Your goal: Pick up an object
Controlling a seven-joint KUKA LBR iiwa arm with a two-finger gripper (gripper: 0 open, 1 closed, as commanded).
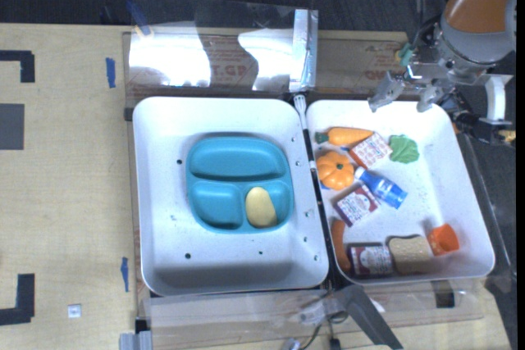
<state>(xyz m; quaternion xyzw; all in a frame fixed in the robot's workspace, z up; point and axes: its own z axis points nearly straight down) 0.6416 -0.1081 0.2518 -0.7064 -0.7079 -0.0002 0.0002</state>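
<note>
- The gripper (404,97) hangs over the far rim of the right bin (467,176), with its two fingers spread and nothing between them.
- The things to pick lie packed in this bin: a carrot (349,136), a small pumpkin (335,170), a blue tube (382,188) and packets.
- Because they touch each other, I think the fingers could land on two things, or push one aside.
- The upper arm is cut off, and the packet labels are too small to read.

A pale wooden bench (66,201) bears two shallow white bins touching side by side, the left bin (156,176) nearer its blue tape marks (110,71), the right bin (467,201) just beyond.
</note>
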